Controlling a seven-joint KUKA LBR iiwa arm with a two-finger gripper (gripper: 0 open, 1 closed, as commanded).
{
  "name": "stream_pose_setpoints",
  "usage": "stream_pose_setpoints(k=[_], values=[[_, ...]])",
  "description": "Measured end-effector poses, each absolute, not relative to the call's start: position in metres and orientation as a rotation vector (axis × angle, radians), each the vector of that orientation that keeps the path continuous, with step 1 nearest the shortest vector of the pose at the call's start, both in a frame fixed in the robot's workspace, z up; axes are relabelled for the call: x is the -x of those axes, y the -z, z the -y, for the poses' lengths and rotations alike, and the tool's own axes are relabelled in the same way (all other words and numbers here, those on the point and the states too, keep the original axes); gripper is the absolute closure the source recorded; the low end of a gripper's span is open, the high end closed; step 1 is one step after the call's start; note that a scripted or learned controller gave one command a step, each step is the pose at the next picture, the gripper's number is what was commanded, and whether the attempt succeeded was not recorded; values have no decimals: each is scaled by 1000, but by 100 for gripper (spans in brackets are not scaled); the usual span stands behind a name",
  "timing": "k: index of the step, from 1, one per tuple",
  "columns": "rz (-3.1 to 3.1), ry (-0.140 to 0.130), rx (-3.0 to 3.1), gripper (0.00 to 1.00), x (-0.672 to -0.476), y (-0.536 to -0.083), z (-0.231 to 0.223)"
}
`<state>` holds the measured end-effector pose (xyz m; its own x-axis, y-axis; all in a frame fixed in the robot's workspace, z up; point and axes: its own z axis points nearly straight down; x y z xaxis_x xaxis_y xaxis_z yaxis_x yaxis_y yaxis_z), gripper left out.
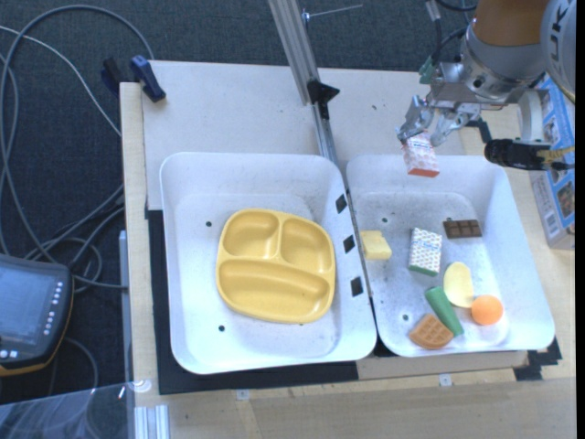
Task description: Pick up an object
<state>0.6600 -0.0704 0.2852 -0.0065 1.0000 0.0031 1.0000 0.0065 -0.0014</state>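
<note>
My gripper (pixel 428 133) hangs high above the far edge of the right bin (pixel 523 245), shut on a small white and red packet (pixel 420 157) that dangles below its fingers. In the right bin lie a yellow block (pixel 375 245), a white and green carton (pixel 425 251), a brown chocolate bar (pixel 462 229), a pale yellow slice (pixel 458 283), a green piece (pixel 444 311), an orange ball (pixel 487 310) and a brown waffle (pixel 430 332).
The left bin (pixel 183 245) holds a yellow divided plate (pixel 274 265). A metal post (pixel 297 35) rises behind the bins' shared edge. A blue box (pixel 559 172) stands at the bench's right side. Cables and a pendant (pixel 27 314) lie at the left.
</note>
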Motion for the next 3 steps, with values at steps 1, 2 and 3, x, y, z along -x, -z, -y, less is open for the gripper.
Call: stream_pose_setpoints(k=[1, 2, 3], values=[[2225, -1, 2212, 100, -641, -283, 19], [2224, -3, 2212, 100, -629, -257, -30], [2226, -1, 2211, 100, -618, -256, -82]])
